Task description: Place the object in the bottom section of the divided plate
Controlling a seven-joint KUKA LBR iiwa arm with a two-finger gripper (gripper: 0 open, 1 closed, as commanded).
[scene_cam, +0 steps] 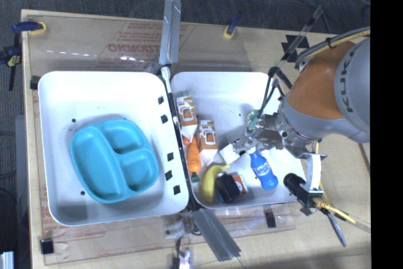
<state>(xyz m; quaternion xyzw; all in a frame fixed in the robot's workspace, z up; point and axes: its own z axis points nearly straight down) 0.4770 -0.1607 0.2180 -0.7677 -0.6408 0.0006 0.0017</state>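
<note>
- Leftmost, on the bench [82, 28]: the left bin [56, 82], holding just the blue divided plate [94, 167], set flat near the bin's middle, a little toward its lower edge. Probably laid so to leave every section open from above.
- Seen on the plate: one long section along its left side and two smaller ones on its right. Lower small one taken as the likely target, though hard to say for sure.
- Next, in the right bin [220, 82], crowded along its left wall and lower edge: two small cartons [186, 111], an orange carrot [194, 159], a banana [210, 177] and a dark boxy item [228, 188], touching or overlapping. Looks like a loose heap, not arranged.
- Further right, near the right bin's lower edge: a blue bottle [263, 172], on its side, white cap toward the upper left, pale label round the middle. Judged to be the task's object, being closest beneath the tool; not yet on the plate.
- Just above the bottle: the gripper [257, 135], low over the right bin, presumably lined up for a pick. Apart or together: cannot tell; nothing visibly gripped.
- Rightmost: the arm [327, 94], reaching in over the bin's right edge.
</note>
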